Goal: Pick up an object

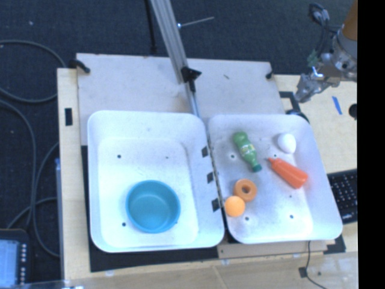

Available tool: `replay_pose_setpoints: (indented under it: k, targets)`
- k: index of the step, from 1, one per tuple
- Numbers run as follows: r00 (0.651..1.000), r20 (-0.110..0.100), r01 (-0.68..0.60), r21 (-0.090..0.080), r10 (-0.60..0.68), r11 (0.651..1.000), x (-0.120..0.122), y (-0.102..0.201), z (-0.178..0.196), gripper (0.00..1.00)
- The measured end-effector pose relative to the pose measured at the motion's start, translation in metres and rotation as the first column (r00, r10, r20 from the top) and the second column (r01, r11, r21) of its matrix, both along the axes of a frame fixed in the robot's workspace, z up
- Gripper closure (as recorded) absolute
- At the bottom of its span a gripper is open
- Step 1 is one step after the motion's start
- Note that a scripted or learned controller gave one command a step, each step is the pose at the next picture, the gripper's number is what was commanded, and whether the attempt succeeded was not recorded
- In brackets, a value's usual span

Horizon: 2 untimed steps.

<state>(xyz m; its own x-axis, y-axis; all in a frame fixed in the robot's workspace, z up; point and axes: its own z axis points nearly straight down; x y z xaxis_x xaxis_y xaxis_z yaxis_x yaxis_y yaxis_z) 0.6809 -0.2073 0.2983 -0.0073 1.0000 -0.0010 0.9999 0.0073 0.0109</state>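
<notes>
The gripper hangs at the upper right, over the table just beyond the far corner of the right bin, with nothing visible between its fingers; how far they are parted I cannot tell. In that bin lie a green bottle, a white egg near the far edge, an orange carrot just below the egg, an orange ring and, touching it, an orange ball. The left bin holds a blue bowl toward its near side.
</notes>
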Motion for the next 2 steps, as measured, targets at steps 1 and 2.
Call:
replay_pose_setpoints:
  k: [1, 2]
  targets:
    - [1.0, -0.004, -0.001, -0.004, 0.001, 1.0, 0.001, -0.001, -0.007, 1.0]
    - [1.0, -0.012, 0.001, 0.0, -0.001, 1.0, -0.014, 0.047, -0.021, 1.0]
